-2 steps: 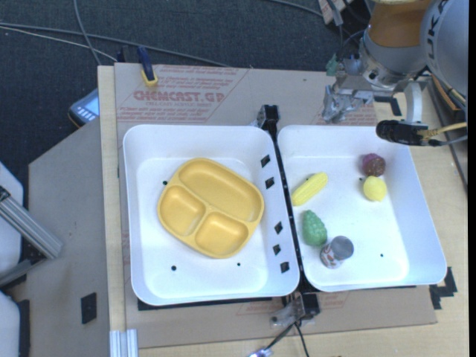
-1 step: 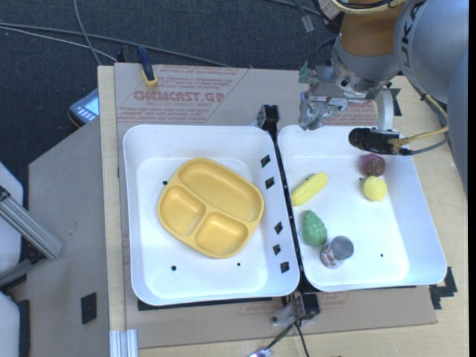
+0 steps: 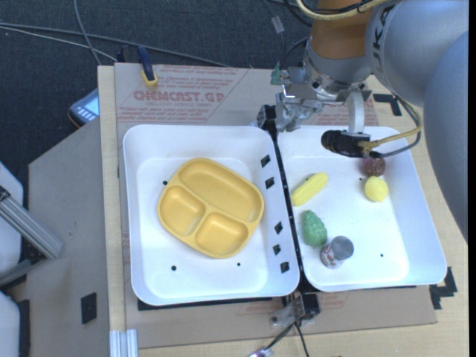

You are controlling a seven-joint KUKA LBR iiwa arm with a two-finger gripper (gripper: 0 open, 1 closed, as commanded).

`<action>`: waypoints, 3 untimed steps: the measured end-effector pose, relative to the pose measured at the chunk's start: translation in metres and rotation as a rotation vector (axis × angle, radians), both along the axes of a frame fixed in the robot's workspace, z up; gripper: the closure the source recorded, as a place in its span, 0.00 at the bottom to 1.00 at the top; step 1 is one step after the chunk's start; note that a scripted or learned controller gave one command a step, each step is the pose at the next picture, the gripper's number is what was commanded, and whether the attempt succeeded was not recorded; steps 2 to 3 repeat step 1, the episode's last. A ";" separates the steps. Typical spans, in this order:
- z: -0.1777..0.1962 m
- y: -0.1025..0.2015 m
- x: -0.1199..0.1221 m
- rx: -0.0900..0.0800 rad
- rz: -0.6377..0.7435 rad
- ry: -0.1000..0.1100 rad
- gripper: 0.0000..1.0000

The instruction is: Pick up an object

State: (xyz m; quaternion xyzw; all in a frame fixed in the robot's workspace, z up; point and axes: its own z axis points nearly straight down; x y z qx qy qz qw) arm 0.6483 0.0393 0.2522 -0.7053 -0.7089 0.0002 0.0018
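Objects: we see a corn cob (image 3: 309, 189), a lemon (image 3: 376, 189), a dark red fruit (image 3: 373, 166), a green item (image 3: 313, 227) and a small can (image 3: 337, 251), all lying loose on the floor of the right bin (image 3: 416, 262).
Gripper: we locate the gripper (image 3: 296, 114) above that bin's far-left corner, by the divider; we cannot tell how its jaws stand.
Left bin: the left bin (image 3: 141, 222) carries a yellow tray (image 3: 212, 207) at its centre.
Progress: we judge nothing lifted yet; target choice, descent, grasp and lift all remain.
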 end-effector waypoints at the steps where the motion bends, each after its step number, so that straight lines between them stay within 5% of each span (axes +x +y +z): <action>1: -0.003 0.049 0.000 0.000 0.000 -0.003 1.00; 3: -0.003 0.049 0.000 0.000 0.000 -0.003 1.00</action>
